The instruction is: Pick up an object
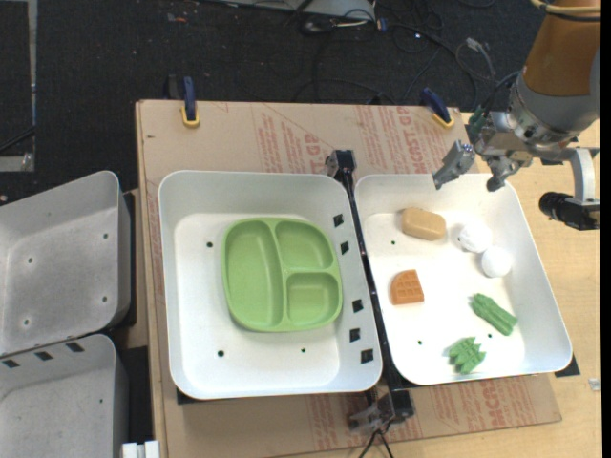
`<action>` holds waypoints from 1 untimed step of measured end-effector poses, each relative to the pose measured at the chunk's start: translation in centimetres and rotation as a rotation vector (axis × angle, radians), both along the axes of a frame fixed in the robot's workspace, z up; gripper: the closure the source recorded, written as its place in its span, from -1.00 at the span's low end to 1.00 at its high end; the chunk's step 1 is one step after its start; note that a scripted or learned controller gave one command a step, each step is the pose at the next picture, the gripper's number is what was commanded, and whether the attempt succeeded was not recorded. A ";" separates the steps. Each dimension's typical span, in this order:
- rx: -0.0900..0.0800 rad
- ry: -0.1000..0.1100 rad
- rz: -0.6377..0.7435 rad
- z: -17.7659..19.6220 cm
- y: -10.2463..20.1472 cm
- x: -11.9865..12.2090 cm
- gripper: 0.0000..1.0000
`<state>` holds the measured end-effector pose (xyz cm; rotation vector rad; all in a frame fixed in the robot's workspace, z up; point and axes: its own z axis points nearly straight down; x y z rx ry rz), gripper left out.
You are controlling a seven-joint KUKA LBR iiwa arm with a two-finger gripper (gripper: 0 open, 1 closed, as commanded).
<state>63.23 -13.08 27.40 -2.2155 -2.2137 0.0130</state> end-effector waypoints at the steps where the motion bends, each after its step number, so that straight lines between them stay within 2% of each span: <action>1: -0.001 -0.013 0.002 0.8 0.0 0.2 -1.00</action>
